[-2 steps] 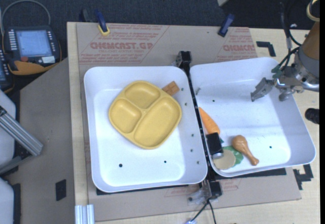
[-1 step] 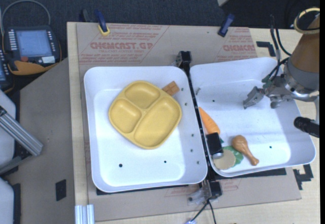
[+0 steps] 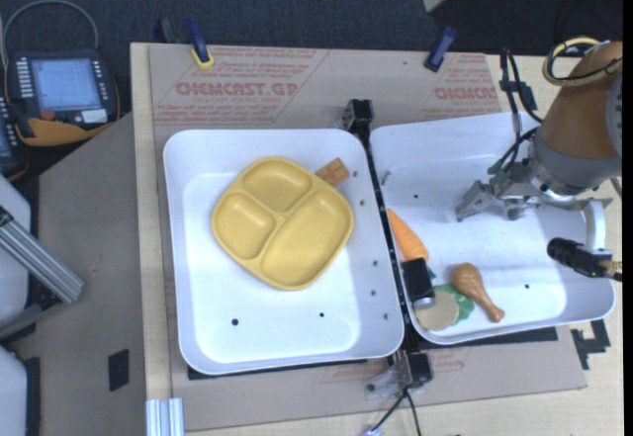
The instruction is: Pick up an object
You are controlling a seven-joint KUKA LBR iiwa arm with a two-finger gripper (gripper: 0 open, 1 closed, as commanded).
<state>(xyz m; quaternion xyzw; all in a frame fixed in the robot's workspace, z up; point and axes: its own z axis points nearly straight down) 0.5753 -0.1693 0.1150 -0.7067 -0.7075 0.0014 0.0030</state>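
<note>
Drumstick point(image 3: 478, 290) in right bin point(image 3: 554, 317), well apart from pincer point(image 3: 473, 207).

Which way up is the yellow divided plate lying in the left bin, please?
Right way up: the yellow divided plastic plate shows its three hollow compartments facing upward, flat on the left white bin.

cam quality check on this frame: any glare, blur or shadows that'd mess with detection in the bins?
Camera view: even, soft lighting; the white bins are bright but not blown out, with faint shadows under the yellow divided plate and the hand. Plate, carrot and drumstick toy read sharp enough; the small items at the right bin's near-left corner are too crowded and low-detail to separate. No motion blur on the arm.
</note>
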